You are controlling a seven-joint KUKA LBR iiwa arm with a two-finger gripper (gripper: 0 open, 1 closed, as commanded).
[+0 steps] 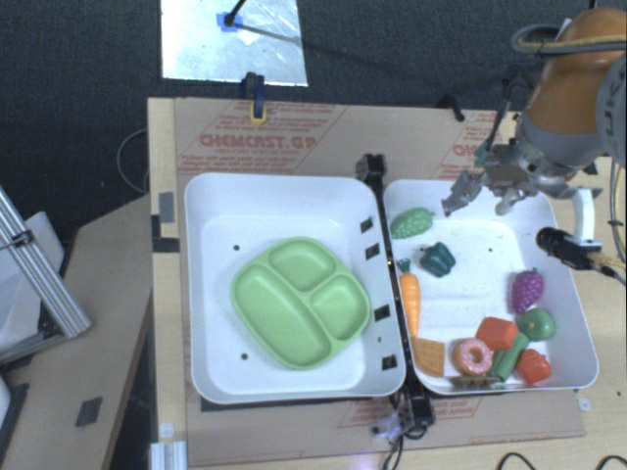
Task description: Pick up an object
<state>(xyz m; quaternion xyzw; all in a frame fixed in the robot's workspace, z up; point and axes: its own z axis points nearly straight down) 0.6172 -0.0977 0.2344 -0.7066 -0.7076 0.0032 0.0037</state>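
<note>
The tool [485,197] hangs with fingers spread, pinching nothing, over the right bin's [586,355] far edge. At its seven o'clock lies a green toy vegetable [411,222], long axis running eight to two o'clock, near the bin's far-left corner.

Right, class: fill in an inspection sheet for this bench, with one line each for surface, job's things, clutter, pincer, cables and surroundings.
Surface: brown bench board bearing a left bin and a right bin.
Job's things: in the right bin, a green pickle, dark green pepper, carrot, purple grapes, doughnut, cracker.
Clutter: green divided plate in the left bin.
Pincer: pincer open, above the right bin's far edge, holding nothing.
Cables: black cable left of the board.
Surroundings: silver sheet on dark floor; metal rail at left.
</note>
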